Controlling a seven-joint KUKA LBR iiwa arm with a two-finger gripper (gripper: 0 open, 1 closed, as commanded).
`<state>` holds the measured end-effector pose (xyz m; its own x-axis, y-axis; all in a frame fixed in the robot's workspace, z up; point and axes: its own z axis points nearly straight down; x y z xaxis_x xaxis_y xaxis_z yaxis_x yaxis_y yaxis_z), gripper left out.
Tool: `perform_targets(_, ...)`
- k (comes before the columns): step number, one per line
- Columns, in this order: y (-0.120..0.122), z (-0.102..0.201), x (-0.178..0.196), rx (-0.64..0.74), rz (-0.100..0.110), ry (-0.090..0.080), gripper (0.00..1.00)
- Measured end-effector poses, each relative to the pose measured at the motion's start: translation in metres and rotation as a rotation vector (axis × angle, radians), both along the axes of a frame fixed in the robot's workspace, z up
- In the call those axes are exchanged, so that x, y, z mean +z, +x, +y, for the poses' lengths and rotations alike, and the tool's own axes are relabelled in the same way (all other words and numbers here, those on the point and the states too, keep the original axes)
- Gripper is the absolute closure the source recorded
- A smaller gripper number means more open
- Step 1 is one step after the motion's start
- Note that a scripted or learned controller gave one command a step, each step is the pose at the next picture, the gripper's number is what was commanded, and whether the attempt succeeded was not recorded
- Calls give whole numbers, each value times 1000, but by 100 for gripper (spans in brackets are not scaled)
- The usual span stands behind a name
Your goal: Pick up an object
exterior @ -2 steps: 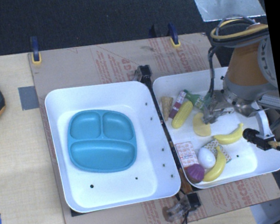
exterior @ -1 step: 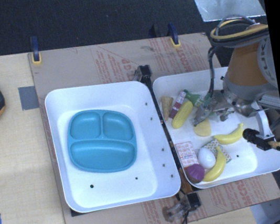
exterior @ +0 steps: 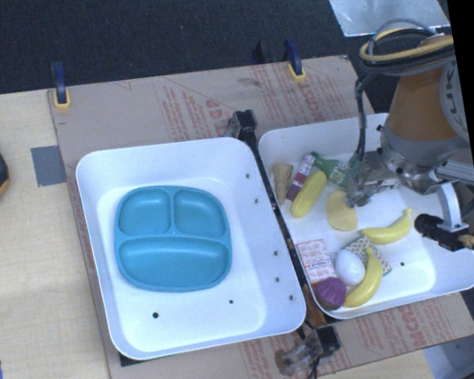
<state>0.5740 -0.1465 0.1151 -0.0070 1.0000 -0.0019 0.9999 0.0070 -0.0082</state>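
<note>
- The arm (exterior: 421, 108), reaching in from the right of the frame, hangs its gripper (exterior: 361, 190) low over the right bin (exterior: 454, 278), right of centre.
- Whether the gripper is wide, narrow or holding anything cannot be told.
- Just beside its tip lie a pale yellow piece (exterior: 342, 211) and a corn cob (exterior: 308, 194); a banana (exterior: 390, 230) lies below it, apart.
- Further down sit an egg (exterior: 350, 266), a second banana (exterior: 367, 283) and a purple item (exterior: 330, 291).
- The left bin (exterior: 108, 251) holds a blue tray (exterior: 173, 237).
</note>
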Motion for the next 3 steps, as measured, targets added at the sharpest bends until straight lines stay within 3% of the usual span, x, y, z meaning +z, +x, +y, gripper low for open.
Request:
perform_targets(1,0,0,-1,2,1,-1,0)
perform_targets(2,5,53,-25,3,-1,5,0)
perform_targets(3,86,49,-21,-1,-10,1,0)
